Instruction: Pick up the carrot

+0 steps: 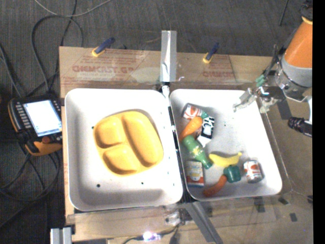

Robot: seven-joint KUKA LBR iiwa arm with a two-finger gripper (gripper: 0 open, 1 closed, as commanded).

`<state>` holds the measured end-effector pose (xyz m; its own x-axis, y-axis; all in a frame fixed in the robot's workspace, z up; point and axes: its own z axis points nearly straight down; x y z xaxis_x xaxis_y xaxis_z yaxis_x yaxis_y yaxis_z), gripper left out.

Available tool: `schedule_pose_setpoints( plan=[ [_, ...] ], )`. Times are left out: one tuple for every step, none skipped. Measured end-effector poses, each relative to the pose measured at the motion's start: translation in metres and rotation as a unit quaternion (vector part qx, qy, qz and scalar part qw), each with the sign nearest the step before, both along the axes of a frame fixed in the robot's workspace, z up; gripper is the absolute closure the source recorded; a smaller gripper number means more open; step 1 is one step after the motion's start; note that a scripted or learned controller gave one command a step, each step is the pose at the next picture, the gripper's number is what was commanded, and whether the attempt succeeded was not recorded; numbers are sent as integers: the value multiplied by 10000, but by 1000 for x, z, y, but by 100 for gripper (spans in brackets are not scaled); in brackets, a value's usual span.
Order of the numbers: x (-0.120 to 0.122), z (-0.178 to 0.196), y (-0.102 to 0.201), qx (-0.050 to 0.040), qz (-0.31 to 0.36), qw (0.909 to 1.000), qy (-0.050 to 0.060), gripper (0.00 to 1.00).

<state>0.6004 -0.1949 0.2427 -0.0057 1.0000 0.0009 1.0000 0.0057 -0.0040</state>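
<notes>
The carrot (190, 128) is a short orange piece lying slantwise in the upper left part of the right bin (254, 136). It leans against a red and white can (192, 110) and a black and white carton (207, 126). My gripper (247, 99) hangs over the bin's upper right corner, well to the right of the carrot and apart from it. Nothing shows in its grasp.
Below the carrot lie a green bottle (195, 150), a banana (225, 159), a small can (194, 172), a reddish vegetable with a teal top (218, 184) and a tin (253, 170). The left bin (81, 187) holds a yellow divided plate (128, 141). A pendant (38, 117) sits at far left.
</notes>
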Motion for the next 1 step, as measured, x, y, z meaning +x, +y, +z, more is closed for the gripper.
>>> schedule_pose_setpoints(
  plan=[
    [52, -12, 29, -7, 2261, 9741, -18, 0]
  ],
)
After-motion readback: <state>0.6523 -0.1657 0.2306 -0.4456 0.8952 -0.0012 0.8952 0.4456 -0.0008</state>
